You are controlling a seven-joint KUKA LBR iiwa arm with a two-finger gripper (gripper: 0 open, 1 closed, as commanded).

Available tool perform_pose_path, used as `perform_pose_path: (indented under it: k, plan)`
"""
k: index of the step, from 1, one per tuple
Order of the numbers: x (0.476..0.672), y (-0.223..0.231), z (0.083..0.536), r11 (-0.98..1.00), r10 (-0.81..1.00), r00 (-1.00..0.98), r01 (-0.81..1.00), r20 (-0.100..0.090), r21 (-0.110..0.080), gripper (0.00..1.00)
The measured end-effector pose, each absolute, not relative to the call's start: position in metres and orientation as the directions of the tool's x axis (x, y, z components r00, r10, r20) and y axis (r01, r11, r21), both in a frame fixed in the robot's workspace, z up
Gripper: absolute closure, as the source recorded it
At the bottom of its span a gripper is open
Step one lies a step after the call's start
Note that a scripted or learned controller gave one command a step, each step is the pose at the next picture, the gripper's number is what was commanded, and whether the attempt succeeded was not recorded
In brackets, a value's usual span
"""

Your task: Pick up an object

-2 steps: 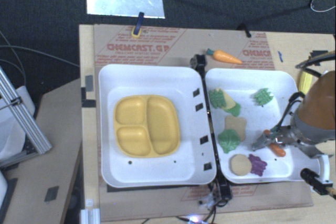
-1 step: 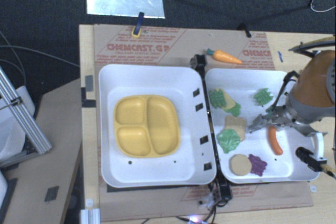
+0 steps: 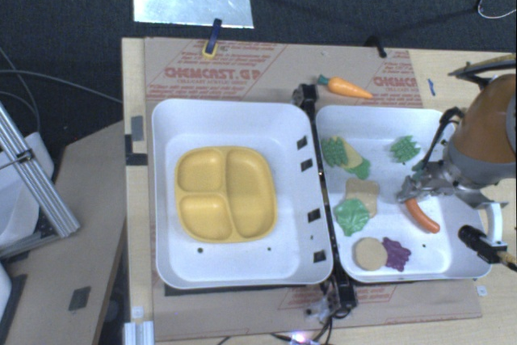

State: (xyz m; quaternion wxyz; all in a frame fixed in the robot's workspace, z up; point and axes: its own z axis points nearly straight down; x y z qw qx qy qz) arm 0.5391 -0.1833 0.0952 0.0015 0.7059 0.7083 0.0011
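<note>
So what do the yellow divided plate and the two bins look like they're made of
Yellow divided plate: probably moulded plastic, matte, with soft rounded compartment ridges. Left bin and right bin: seemingly thin formed white plastic, slightly glossy, with rounded corners.

A: What sits in the left bin point(image 3: 166, 133)?

B: A divided tray point(image 3: 226, 194), near the middle.

A: And the right bin point(image 3: 380, 119)?

B: Toy food. A corn piece point(image 3: 343, 153) lies toward the back left, a leafy piece point(image 3: 405, 148) back right. A bread slice point(image 3: 363, 191) sits mid-bin with a lettuce piece point(image 3: 351, 216) just in front. A cookie point(image 3: 370, 254) and grapes point(image 3: 396, 253) lie side by side at the front. A sausage point(image 3: 422, 216) lies right of the bread, the pincer point(image 3: 412, 190) just behind it.

A: Anything outside?

B: A carrot point(image 3: 345, 87) on the counter point(image 3: 266, 69), behind the bins.
</note>
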Motion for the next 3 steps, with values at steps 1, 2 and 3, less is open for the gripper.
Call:
perform_pose_path:
  k: [1, 2, 3]
  plan:
    - [0.561, -0.144, 0.164, 0.006, 1.000, -0.006, 1.000, -0.001, 0.004, 1.00]
    - [0.587, -0.107, 0.236, 0.006, 1.000, -0.006, 1.000, -0.001, 0.005, 1.00]
    - [0.567, -0.039, 0.240, 0.008, 1.000, -0.008, 1.000, 0.001, 0.000, 1.00]
